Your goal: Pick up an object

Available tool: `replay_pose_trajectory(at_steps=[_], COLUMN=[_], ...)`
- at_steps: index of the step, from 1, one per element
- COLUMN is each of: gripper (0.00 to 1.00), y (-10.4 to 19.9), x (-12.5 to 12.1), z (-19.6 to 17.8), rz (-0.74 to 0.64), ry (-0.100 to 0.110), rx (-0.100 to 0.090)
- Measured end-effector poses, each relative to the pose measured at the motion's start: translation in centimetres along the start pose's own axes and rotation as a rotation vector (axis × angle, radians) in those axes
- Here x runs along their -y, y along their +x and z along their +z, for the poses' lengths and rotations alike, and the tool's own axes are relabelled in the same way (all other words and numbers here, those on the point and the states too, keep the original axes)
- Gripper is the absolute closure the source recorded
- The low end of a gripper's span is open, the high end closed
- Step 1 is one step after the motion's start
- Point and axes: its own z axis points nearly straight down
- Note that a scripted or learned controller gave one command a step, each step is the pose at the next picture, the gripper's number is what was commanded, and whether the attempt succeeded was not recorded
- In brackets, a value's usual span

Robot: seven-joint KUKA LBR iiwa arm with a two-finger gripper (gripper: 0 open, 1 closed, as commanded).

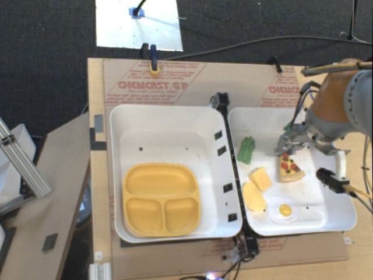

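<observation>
The right bin (pixel 332 214) holds several toy foods. A pizza slice (pixel 289 170) lies in its middle. A green pod (pixel 246 149) rests near the left wall. A yellow cheese wedge (pixel 261 179), a pale yellow round piece (pixel 253 198) and a fried egg (pixel 284 210) sit toward the front. My gripper (pixel 287 147) hangs low just behind the pizza slice's far edge, close to it or touching it. Nothing shows held in it.
The left bin (pixel 145 121) holds a yellow divided tray (pixel 162 199) at its front. A ridge (pixel 228 162) with black clips separates the two bins. The arm's grey body and cables (pixel 338 107) hang over the right bin's back right corner.
</observation>
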Motion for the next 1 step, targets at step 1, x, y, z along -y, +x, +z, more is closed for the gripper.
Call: replay_pose_trajectory(at_steps=[1], gripper=[1.00], y=[-0.85], x=[0.17], z=[-6.03], rz=[0.003], ry=[-0.003], rx=[0.001])
